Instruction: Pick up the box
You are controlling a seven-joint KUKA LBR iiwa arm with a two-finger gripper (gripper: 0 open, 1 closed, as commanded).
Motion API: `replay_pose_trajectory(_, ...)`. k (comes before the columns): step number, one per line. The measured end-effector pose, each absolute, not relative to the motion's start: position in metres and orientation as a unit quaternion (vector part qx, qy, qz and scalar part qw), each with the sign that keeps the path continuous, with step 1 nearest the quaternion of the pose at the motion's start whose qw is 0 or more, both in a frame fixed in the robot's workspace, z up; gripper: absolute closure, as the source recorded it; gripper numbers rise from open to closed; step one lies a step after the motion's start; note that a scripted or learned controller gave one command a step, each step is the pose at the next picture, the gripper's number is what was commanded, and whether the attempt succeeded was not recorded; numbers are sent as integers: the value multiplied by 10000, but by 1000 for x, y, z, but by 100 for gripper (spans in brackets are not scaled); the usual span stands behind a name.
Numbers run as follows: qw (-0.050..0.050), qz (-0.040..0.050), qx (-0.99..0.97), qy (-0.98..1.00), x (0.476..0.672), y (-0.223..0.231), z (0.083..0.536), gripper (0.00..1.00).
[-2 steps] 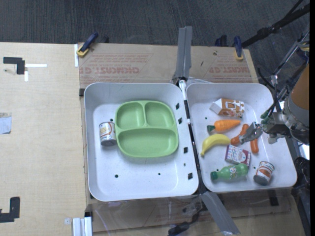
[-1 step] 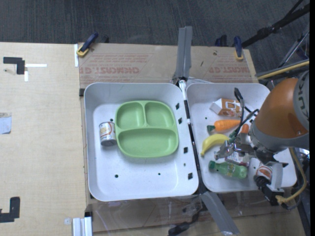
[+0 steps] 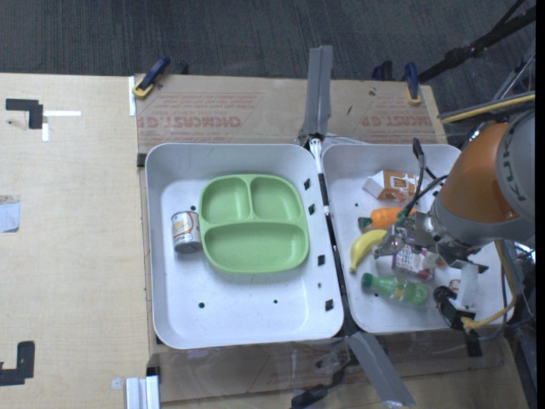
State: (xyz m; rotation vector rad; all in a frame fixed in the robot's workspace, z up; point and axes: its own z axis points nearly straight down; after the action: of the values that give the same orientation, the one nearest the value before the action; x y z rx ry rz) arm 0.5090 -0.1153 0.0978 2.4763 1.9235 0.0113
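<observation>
Green bottle [image 3: 397,289] lies nearest, at the right bin's [image 3: 341,228] six o'clock. Above it the hand [image 3: 411,254] sits low; its opening I cannot tell. At twelve o'clock the box [image 3: 393,185], orange-and-white, runs three-to-nine o'clock, print unreadable. Banana [image 3: 366,247] at nine. Left bin [image 3: 162,254] holds a green plate [image 3: 254,223] and can [image 3: 185,231].

The grey KUKA arm with its orange band is reaching in from the right, wrist angling down-left, ending in the two-finger metal gripper [image 3: 407,250] pointing downward.
</observation>
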Motion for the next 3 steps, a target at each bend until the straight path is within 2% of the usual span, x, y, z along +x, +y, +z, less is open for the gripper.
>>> replay_pose_trajectory(1, -16, -20, 7225, 6914, 537, -142, 167, 0)
replay_pose_trajectory(2, -32, -38, 7225, 6914, 537, -143, 173, 100)
replay_pose_trajectory(3, -33, -38, 7226, 6912, 537, -143, 173, 0)
